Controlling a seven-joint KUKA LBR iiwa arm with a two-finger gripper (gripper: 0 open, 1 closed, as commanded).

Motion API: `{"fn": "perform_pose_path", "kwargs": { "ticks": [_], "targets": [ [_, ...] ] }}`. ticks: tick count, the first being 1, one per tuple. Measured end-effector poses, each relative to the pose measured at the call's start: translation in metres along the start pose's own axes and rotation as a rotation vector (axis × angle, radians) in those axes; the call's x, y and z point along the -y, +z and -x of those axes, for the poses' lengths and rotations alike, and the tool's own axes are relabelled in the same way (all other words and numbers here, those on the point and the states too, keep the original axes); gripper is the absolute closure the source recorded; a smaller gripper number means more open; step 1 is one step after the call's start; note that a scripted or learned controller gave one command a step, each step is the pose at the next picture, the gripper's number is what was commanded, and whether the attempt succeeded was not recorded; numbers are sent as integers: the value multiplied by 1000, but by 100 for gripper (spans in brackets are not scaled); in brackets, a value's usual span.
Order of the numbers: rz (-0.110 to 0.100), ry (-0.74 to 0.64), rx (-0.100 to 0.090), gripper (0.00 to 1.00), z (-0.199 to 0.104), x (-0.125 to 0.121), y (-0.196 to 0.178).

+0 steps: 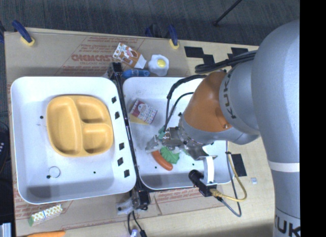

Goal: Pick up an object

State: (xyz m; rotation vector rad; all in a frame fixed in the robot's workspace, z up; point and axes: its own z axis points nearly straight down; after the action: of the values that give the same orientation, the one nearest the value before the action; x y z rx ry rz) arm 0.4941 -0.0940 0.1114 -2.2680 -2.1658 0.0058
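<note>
I see the arm [265,103] nearest the camera, reaching over the right bin [153,85]. The left bin [25,129] lies beside the right bin and holds a yellow divided tray [79,124]. Inside the right bin, the gripper [162,141] hangs just above a toy carrot [164,160]; I cannot tell its opening. A small red-and-white packet [142,112] lies toward that bin's far-left part.

"KUKA" lettering read along grey arm housing [227,100], beside orange band; partial "KU" at arm base [286,225], lower right. Faint red print on cardboard sheet [94,56] behind bins, illegible. Small packet [143,112] label too small to read.
</note>
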Motion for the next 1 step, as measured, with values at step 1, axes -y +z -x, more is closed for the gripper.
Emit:
{"fn": "perform_pose_path", "kwargs": {
  "ticks": [1],
  "targets": [
    [3,-525,1,0,4,18,20]
  ]
}}
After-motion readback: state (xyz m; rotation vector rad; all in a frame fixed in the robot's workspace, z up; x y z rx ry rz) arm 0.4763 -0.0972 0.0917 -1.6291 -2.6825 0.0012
